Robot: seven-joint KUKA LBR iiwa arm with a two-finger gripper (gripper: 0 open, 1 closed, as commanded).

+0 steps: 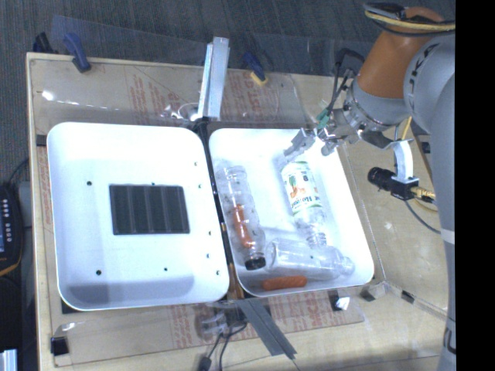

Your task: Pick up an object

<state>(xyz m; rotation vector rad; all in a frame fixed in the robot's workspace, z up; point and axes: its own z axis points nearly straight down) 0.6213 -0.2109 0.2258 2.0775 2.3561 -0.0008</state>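
The right bin (352, 207) holds several objects. A clear bottle with a white, green and orange label (302, 193) lies along its right side. Another clear bottle with orange inside (240, 207) lies by the left wall. A third clear bottle (313, 258) with a black cap rests near the front, and beside it lies a thin orange stick (285, 283). My gripper (313, 143) hangs over the bin's far right corner, just above the labelled bottle's top end. Its fingers stand open and apart, with nothing held between them.
The left bin (69, 168) holds a dark ribbed rectangle (149, 209). A metal bar (213, 76) rises at the back between the two bins. Blue clamps (76, 51) grip the bench's far edge. Cables and a black fitting (390, 180) hang right of the bin.
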